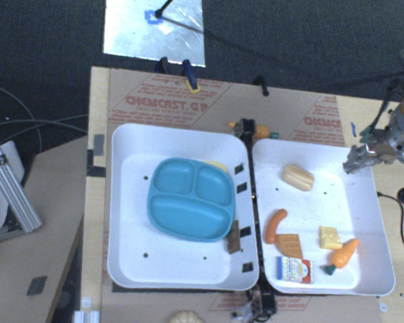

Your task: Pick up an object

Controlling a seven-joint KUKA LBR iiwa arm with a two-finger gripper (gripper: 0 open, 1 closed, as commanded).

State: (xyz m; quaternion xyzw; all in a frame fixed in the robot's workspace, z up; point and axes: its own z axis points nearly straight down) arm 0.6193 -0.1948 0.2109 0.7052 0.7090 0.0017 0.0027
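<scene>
Left bin (pixel 125 207): held a divided plate (pixel 191 198), set near the middle. Right bin (pixel 381 234): held six items. Bread roll (pixel 297 177) lay toward the back; sausage (pixel 275 226) lay near the divider between the bins; cracker (pixel 289 244) sat just right of it; small carton (pixel 294 270) lay in front (nearest the front rim); cheese piece (pixel 330 238) and carrot (pixel 344 253) lay to the right, close together. Gripper (pixel 357 158) stood over the bin's back right corner.

Even bright light, slightly soft focus
</scene>
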